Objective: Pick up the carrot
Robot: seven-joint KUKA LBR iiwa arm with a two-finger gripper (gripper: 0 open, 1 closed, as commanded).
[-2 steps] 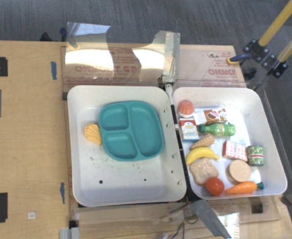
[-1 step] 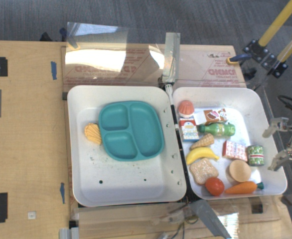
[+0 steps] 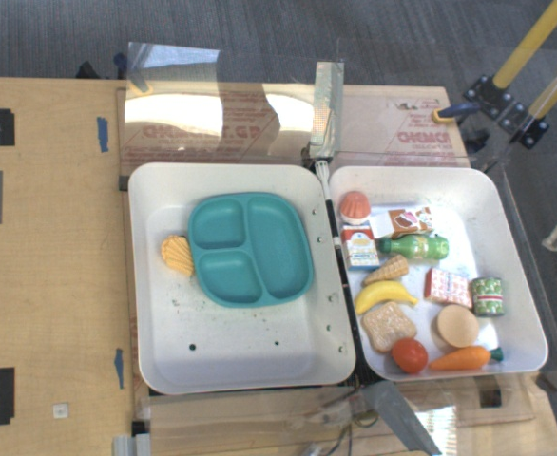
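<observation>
Right bin (image 3: 519,255) is crowded; the carrot (image 3: 461,358) lies against its near wall, long axis along it, beside the tomato (image 3: 410,354); gripper state: cannot tell.

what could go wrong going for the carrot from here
The carrot lies along the near wall of the right bin, so a descending pincer may strike the rim rather than straddle it. The tomato touches its tip and the egg sits just behind it, so either could be bumped or grabbed by mistake. Its tapered, smooth-looking body might slip from a grip closed near one end.
</observation>
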